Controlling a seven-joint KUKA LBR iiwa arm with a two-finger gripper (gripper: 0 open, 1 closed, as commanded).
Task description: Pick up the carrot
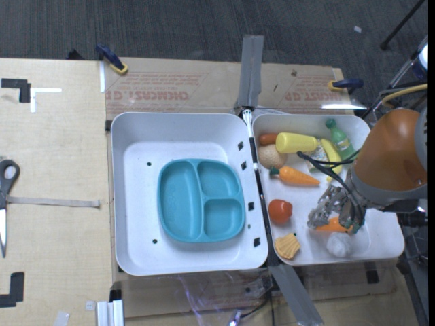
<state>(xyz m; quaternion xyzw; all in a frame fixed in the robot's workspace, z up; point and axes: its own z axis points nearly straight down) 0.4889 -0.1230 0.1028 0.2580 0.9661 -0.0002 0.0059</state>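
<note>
Presumably the carrot is a light, rigid, smooth toy; a grasp across its thicker middle is advised. From the camera view, it is seen as orange, tapered, with a green stub, lying in the right bin beside the tomato. Whether the gripper is released or clenched cannot be told.

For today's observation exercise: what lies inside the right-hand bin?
In the right bin: a carrot, tomato, yellow bottle, green bottle. The arm covers the bin's right part.
</note>
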